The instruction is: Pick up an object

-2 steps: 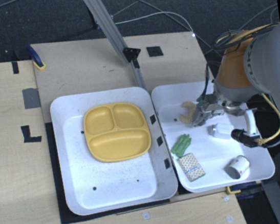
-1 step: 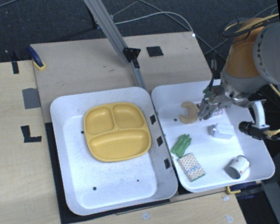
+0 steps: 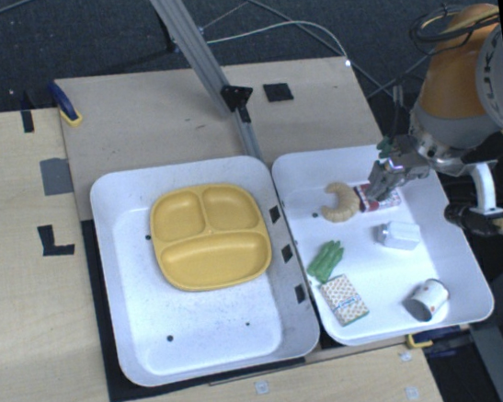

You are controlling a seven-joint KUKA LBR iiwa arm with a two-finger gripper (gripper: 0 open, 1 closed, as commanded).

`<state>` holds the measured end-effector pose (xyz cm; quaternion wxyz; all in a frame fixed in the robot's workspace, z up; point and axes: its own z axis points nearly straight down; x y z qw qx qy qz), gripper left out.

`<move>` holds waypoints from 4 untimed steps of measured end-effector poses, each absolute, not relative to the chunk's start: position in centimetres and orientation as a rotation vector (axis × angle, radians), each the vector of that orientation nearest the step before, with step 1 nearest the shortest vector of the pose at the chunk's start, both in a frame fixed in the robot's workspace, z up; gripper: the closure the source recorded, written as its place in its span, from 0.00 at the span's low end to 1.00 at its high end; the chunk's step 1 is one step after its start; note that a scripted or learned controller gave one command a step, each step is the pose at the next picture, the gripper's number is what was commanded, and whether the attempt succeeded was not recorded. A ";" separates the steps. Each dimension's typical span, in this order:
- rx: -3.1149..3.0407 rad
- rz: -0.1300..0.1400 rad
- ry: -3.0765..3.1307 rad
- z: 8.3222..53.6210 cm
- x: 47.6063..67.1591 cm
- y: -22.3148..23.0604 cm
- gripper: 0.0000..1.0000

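Observation:
My gripper hangs low over the upper part of the right bin, reaching in from the right. Its tip is right over a small red and white object. A tan croissant-shaped piece lies just left of the gripper. A small white block sits below it. Further down lie a green item, a patterned card packet and a white and grey cup on its side.
The left bin holds a yellow divided plate. A grey metal pole slants down to the bins' shared top edge. Cables run across the dark floor behind the bench.

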<state>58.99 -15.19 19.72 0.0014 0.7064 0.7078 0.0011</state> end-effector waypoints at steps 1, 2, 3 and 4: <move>2.216 0.005 2.220 26.0 59.5 -15.4 1.00; 2.215 0.000 2.229 26.1 59.9 -9.4 1.00; 2.216 -0.002 2.230 24.2 60.1 -3.8 1.00; 2.215 0.001 2.230 24.7 59.8 1.8 1.00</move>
